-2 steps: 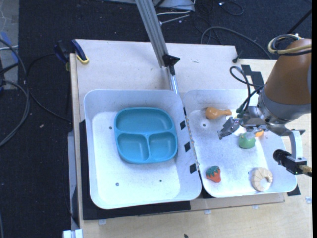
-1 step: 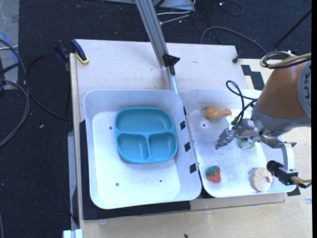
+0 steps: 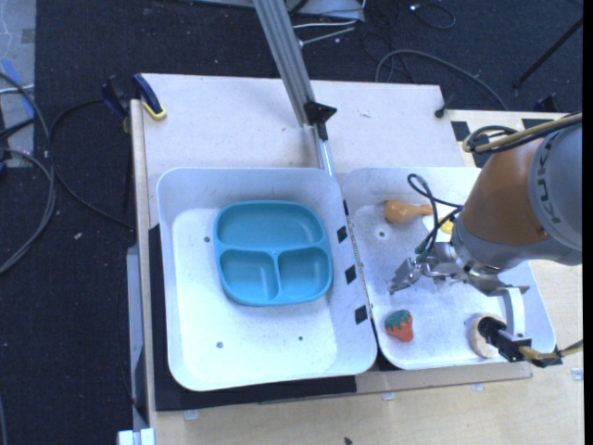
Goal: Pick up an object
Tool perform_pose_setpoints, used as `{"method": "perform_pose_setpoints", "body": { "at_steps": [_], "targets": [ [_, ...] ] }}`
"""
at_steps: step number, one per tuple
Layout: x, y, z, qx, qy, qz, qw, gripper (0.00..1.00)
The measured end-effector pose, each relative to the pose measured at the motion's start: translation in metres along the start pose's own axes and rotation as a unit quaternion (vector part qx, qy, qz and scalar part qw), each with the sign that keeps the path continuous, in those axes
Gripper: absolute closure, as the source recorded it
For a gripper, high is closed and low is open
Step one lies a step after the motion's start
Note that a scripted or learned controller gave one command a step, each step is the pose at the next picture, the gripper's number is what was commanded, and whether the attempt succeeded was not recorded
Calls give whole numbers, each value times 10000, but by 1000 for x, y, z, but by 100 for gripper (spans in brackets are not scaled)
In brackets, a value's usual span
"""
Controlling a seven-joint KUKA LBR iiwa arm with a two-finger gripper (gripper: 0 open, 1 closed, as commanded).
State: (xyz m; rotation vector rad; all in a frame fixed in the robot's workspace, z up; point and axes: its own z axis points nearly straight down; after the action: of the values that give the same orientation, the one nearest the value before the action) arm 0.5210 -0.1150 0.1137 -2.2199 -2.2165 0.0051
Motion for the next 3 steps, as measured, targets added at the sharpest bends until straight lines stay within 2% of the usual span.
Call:
{"method": "perform_pose_setpoints", "body": {
  "at_steps": [1, 2, 3],
  "targets": [
    [0, 1, 21, -32, -5, 0, 10000, 0],
    [-2, 3, 8, -70, -27, 13, 10000, 100],
    [-8, 2, -36, -43, -10, 2, 10000, 100]
  ]
}}
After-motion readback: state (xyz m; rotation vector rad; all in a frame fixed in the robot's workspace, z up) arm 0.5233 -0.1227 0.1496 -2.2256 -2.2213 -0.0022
